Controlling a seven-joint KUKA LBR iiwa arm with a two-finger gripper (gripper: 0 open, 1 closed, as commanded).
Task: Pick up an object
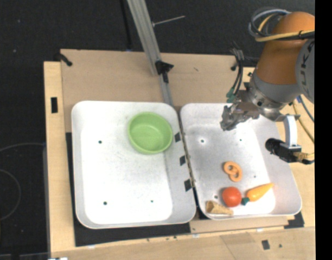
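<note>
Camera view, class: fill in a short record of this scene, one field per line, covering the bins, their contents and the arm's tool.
left bin: holds a green bowl near its far right corner
right bin: holds an orange pretzel-shaped toy, a red tomato, a carrot and a tan piece
tool: over the right bin's far part, nothing seen in it
grip state: cannot tell

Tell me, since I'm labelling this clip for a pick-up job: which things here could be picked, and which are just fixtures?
Part of the job:
- end effector
- green bowl, left bin
- orange pretzel-shaped piece, right bin
- red tomato, right bin
- orange carrot, right bin
- tan piece, right bin's near edge

Just there:
- left bin
- right bin
- metal pole
</note>
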